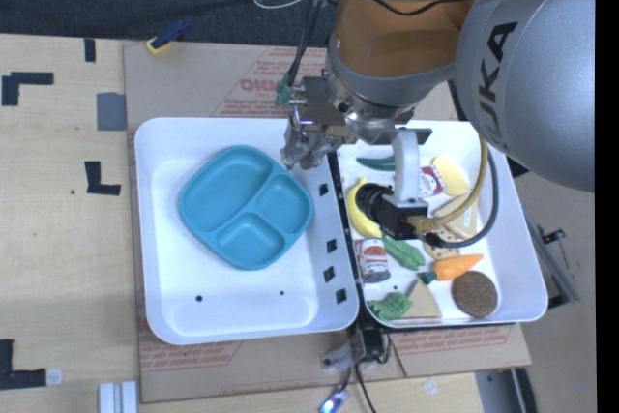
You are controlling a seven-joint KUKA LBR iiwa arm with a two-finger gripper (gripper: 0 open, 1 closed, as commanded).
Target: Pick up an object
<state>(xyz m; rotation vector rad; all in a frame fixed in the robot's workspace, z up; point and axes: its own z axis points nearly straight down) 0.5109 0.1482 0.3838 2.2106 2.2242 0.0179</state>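
a: start at the left. what's in the left bin (193, 297)?

b: one thing, a blue divided plate (247, 206). it lies flat near the middle, turned a little askew to the bin walls.

a: and the gripper (306, 150)?

b: just beside the plate's upper right rim, low over the left bin, close to the wall the two bins share. i see nothing hanging from it. whether it is wide or narrow i cannot tell, since the wrist covers too much of it.

a: so nothing is picked up yet?

b: judging from this, no. every object i can see lies in a bin.

a: and the right bin (505, 242)?

b: crowded. there's a banana (360, 213) near the shared wall, with a small can (373, 258) just in front of it and a green piece (391, 307) at the front edge. further right are an orange carrot (456, 266) and a brown disc (475, 293), near the front right corner.

a: which one is it after?

b: the task names none. my guess is the plate, since that's the nearest thing. a flat plate offers only its rim to grip, so it could slip.

a: what's left to do?

b: nearly all of it. it has to close on something, then lift it clear of the bin.
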